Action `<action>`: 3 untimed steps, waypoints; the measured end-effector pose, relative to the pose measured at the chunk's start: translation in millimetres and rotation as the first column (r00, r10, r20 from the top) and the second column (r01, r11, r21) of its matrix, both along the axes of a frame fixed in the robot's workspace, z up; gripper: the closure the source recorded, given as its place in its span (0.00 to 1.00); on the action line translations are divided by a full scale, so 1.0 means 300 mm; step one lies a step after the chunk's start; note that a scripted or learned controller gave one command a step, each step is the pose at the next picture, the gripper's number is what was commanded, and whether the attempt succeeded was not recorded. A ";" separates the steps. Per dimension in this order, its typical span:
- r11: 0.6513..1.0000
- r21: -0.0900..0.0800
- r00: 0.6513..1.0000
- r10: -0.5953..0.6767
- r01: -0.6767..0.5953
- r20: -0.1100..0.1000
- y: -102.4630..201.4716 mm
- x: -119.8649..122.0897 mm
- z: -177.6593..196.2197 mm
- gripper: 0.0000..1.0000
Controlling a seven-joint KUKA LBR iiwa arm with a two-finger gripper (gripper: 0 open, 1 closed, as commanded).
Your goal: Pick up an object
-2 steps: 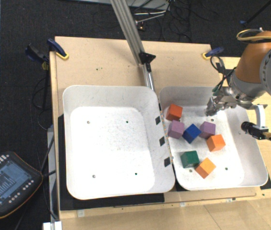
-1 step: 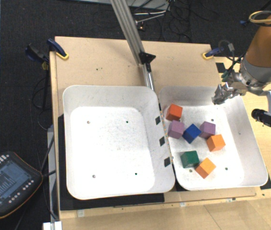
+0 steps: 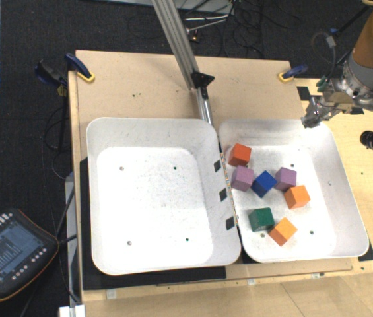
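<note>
Far left, off the bench: a handheld control pendant (image 3: pixel 6 253) lies on the dark floor. Blue-handled clamp (image 3: pixel 75 67) grips the bench's back-left corner.

Left bin (image 3: pixel 107 134): white, speckled floor, four small dark holes.

A grey metal strut (image 3: pixel 176 35) slants down from the top and ends at the gap between the bins.

Right bin (image 3: pixel 344 197) holds seven blocks in a loose cluster toward its left half:
- orange-red cube (image 3: pixel 240 154), rearmost
- lilac cube (image 3: pixel 242 177) touching blue cube (image 3: pixel 263 183)
- purple cube (image 3: pixel 286 177) just beside the blue one
- orange cube (image 3: pixel 297 196) just below the purple one
- green cube (image 3: pixel 261 218) next to orange cube at front (image 3: pixel 282 231)

Gripper (image 3: pixel 311 119) hangs over the right bin's back-right corner, well apart from the blocks. Whether its fingers are parted or closed: cannot tell. Nothing visible in its grasp.
</note>
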State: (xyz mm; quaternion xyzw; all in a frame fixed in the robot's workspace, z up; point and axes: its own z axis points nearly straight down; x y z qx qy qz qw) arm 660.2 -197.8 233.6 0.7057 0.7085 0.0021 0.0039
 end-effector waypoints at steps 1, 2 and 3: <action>1.000 0.001 1.000 -0.001 0.001 -0.004 0.000 0.003 0.042 1.00; 1.000 0.004 1.000 0.003 -0.003 -0.009 0.189 -0.024 0.014 1.00; 1.000 0.004 1.000 0.004 -0.004 -0.008 0.341 -0.064 0.040 1.00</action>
